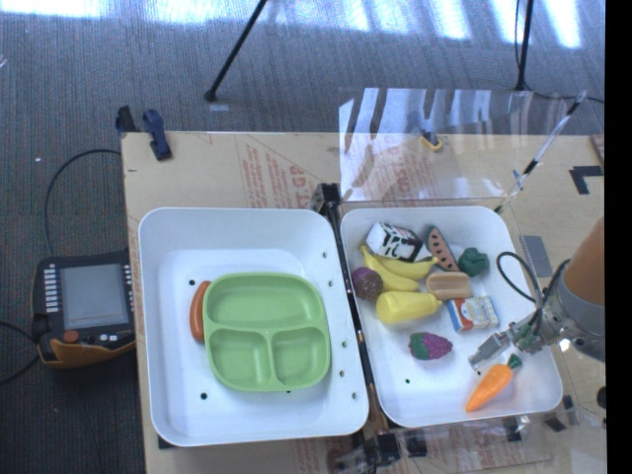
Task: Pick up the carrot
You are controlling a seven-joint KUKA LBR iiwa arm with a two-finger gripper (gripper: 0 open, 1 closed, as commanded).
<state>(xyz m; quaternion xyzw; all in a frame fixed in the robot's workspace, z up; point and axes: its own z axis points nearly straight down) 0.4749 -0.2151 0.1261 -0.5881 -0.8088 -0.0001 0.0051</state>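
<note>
The carrot (pixel 492 386) lies in the right bin (pixel 395 408), down at about 5 o'clock of that bin, its orange body slanting toward the front wall and its green top pointing up toward 1 o'clock. The gripper (pixel 497 348) hangs just beside that green end, at roughly 11 o'clock from the carrot's middle, and nothing sits between its tips; whether those tips are spread or pressed together I cannot tell, since the metal parts blur into 1 pale shape. The main risk, as I judge it, is a closing on the leafy tip instead of the thicker body, which could flick the carrot toward the bin wall or let it slip out on the lift. The purple berry toy (pixel 430 345) lies near at 9 o'clock and might be nudged by a wide approach. The arm is cut off at the right, and its wrist is partly hidden by cabling.
</note>
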